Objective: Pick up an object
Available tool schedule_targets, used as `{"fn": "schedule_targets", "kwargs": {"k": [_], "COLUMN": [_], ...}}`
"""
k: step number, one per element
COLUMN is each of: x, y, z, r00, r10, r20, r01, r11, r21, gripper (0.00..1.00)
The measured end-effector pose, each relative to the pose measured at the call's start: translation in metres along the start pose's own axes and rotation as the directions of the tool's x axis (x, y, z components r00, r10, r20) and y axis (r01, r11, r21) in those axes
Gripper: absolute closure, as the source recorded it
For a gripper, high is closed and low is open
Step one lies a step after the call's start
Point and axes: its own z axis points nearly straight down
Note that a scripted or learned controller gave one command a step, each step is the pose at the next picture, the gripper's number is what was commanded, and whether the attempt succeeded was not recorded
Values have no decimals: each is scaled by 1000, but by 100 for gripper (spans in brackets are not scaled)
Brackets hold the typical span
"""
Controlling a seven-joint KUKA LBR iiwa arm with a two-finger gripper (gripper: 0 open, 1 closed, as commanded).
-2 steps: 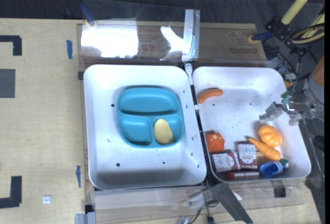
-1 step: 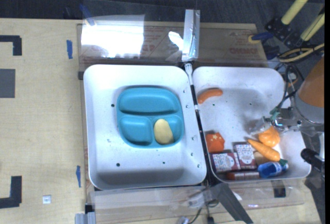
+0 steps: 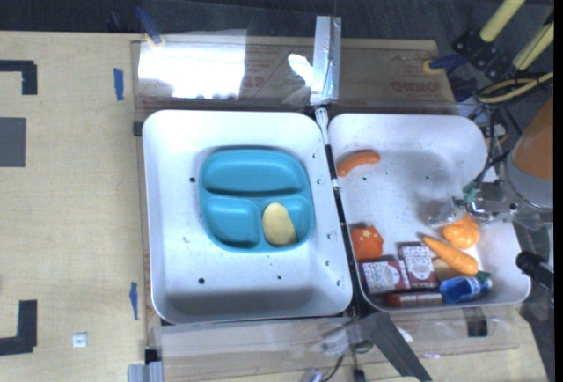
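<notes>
At the near edge of the right bin [image 3: 422,151] I see a blue bottle [image 3: 464,288] lying on its side, with a dark red marker-like stick [image 3: 413,300] just left of it along the bin wall. Just behind them sit two small red-and-white packets [image 3: 400,269] side by side, a red-orange block [image 3: 367,242] to their left, and a carrot [image 3: 450,254] lying at a slant to their right. A round orange fruit [image 3: 462,232] touches the carrot's far side. The gripper [image 3: 475,200] sits just above that fruit at the bin's right side; I cannot tell how it stands or whether it has anything. An orange sausage-shaped piece [image 3: 357,160] lies apart, near the bin's far left corner. In the left bin [image 3: 176,195] I see a blue divided tray [image 3: 255,198] with a yellow lemon-like object [image 3: 279,224] in its near right compartment.
</notes>
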Motion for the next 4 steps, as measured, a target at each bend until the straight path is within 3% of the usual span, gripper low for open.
{"fn": "schedule_targets", "kwargs": {"k": [1,2,3,4], "x": [-2,-2,0,52], "y": [30,30,32,105], "z": [11,15,5,-78], "r00": [994,994,994,999], "r10": [-106,-107,-109,40], "r20": [-7,-5,-5,9], "r01": [106,107,109,-40], "r11": [994,994,994,999], "r21": [-8,-9,-11,-4], "gripper": [100,0,100,100]}}
